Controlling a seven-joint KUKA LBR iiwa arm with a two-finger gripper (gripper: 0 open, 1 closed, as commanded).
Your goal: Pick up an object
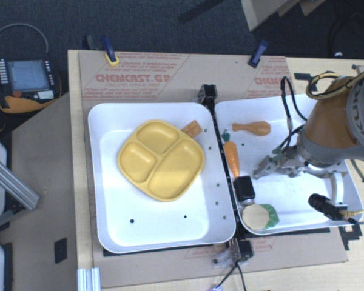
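In the camera view, the arm (330, 123) reaches over the right bin (291, 214) on the tabletop (145, 80). Its tool (273, 165) hangs low above bare bin floor, and I cannot tell how it is set; nothing is seen in it. Candidates lie near: a carrot (232, 158) and a black block (244, 188) along the bin's left wall, a tan drumstick-shaped toy (253, 128) further back, a round cream and green piece (260, 217) in front. The left bin (109, 223) holds a yellow divided plate (162, 160). I judge this the approach step; next the tool must center over one object and descend.

Grey arm (337, 123) reaches in from the right, wrist lowered
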